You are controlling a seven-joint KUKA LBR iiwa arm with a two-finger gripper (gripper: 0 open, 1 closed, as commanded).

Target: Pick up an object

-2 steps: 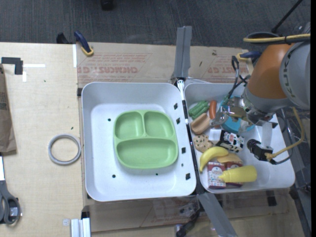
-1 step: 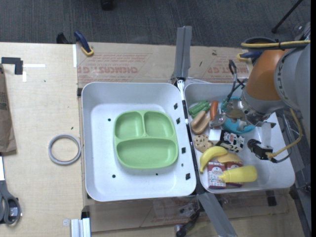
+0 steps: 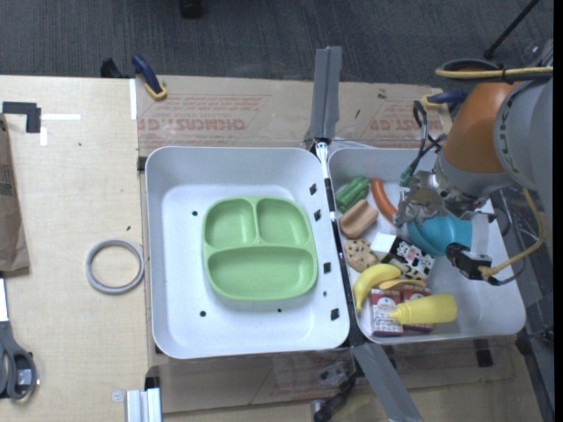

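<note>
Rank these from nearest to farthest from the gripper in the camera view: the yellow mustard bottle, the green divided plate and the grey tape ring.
From the gripper:
1. Yellow mustard bottle, right bin's front, below the gripper.
2. Green divided plate, in the left bin.
3. Grey tape ring, on the bench left of both bins.

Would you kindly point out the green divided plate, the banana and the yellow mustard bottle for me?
green divided plate (image 3: 259,271): camera view, on the large lower compartment.
banana (image 3: 374,280): camera view, on the middle of the curved peel.
yellow mustard bottle (image 3: 427,308): camera view, on the bottle's body.
</note>
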